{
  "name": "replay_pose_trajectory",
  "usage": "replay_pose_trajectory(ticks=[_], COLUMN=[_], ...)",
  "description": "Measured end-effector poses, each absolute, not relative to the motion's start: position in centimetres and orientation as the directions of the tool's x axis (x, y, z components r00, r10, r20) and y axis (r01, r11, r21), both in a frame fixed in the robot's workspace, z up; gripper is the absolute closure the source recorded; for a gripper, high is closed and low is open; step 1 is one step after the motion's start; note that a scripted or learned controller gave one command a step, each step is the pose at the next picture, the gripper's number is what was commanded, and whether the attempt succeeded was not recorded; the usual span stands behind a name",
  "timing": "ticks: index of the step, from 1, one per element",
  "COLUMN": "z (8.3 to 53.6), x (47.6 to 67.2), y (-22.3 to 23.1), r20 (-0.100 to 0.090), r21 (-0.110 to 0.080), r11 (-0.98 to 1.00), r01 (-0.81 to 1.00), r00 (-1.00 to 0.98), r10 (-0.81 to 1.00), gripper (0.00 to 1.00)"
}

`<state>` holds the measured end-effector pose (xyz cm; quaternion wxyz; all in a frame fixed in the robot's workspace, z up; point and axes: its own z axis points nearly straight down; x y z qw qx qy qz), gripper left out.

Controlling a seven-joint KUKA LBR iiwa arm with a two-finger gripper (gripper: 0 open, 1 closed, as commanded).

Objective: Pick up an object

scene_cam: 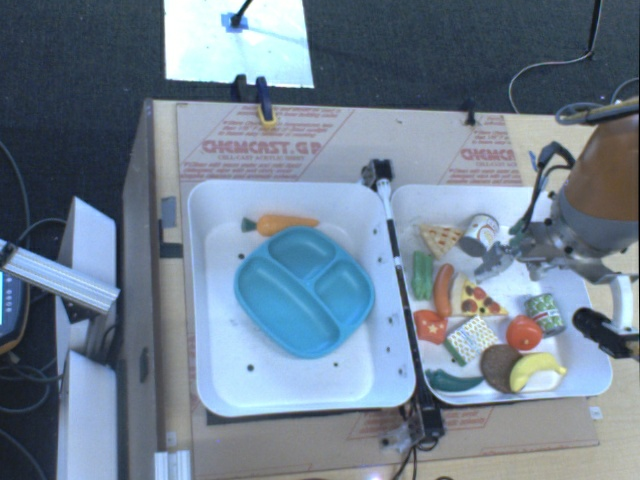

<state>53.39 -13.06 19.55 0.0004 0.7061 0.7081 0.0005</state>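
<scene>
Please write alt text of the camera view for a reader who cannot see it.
A robot gripper hovers over the right bin, which holds toy food: pizza slices, tomatoes, a banana and more. The left bin holds a blue tray and a carrot.

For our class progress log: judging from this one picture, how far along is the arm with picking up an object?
Done: the arm has reached over the right bin, and its tool hovers above the toy food near the pizza slice and hot dog. In hand: nothing visible between its fingers. Left: closing on one item and lifting it. The carrot and blue plate lie in the left bin.
</scene>
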Motion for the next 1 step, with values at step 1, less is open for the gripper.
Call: replay_pose_trajectory(ticks=[1], z=[8.82], x=[48.97], y=[-15.94], r20=[-0.002], r21=[0.009], r11=[0.002], r01=[1.0], r00=[-0.002], r10=[1.0], gripper=[0.0])
